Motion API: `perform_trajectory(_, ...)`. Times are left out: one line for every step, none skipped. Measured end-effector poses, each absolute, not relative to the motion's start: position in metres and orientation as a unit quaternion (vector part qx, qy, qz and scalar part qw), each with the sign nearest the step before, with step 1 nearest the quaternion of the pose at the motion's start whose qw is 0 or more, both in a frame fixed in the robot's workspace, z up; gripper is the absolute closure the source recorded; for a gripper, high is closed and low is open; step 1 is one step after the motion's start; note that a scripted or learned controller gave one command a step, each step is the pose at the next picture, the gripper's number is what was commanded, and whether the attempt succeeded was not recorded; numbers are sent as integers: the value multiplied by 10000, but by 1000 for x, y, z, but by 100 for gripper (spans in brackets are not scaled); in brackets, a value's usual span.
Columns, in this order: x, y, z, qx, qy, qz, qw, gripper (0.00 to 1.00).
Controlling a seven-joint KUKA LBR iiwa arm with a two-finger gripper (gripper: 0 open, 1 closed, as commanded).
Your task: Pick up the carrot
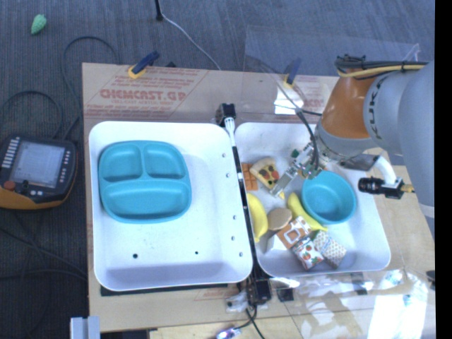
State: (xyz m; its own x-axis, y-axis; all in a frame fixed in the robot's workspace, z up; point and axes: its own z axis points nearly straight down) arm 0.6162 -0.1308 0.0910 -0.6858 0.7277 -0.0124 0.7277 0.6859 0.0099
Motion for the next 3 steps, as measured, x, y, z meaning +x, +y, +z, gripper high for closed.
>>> perform_trajectory(618, -132, 102, 3960, 9182, 2, 122, 100)
perform_trajectory(667, -64, 188, 4469, 8946, 12, 50, 100)
perform_trajectory(580, -127, 150, 3508, 9365, -22, -17, 100)
